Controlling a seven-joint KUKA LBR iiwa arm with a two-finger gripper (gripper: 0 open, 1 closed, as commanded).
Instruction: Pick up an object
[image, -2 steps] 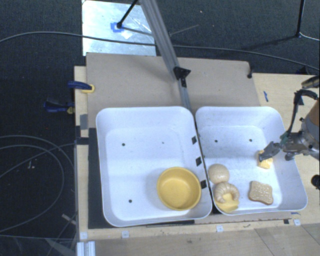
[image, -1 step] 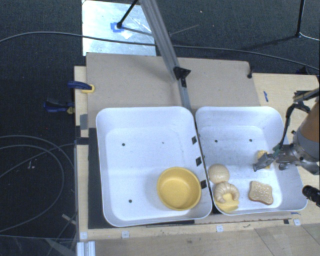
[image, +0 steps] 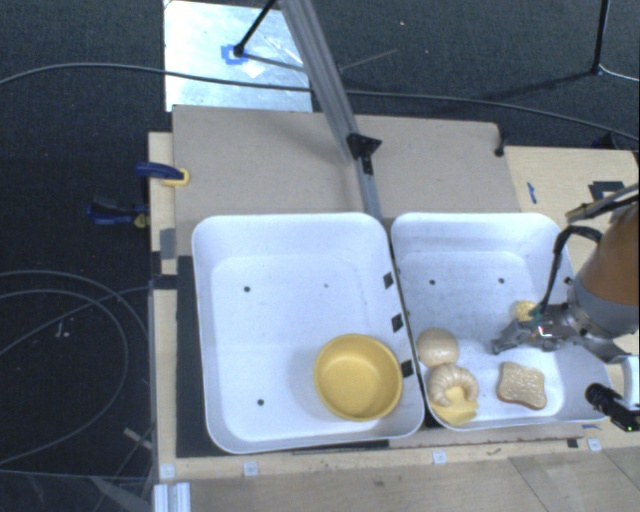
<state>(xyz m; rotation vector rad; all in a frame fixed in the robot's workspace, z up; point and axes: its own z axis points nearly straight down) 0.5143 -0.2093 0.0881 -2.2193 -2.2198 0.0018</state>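
Objects up for grabs are all in the right bin, bunched along its near edge: a pale round roll right by the wall shared with the left bin, a croissant-looking pastry just below it sitting on something yellow, and a slice of bread toward the near right corner. A small yellow thing sits by the right wall, too small to identify. In the camera view, the gripper hangs low over the bin floor between that yellow bit and the bread slice; whether it's spread or closed can't be made out, and nothing is visibly in it. Reaching in from the right, it probably favours that cluster because it's closest. The yellow bowl sits alone in the left bin's near right corner, well away from the arm.
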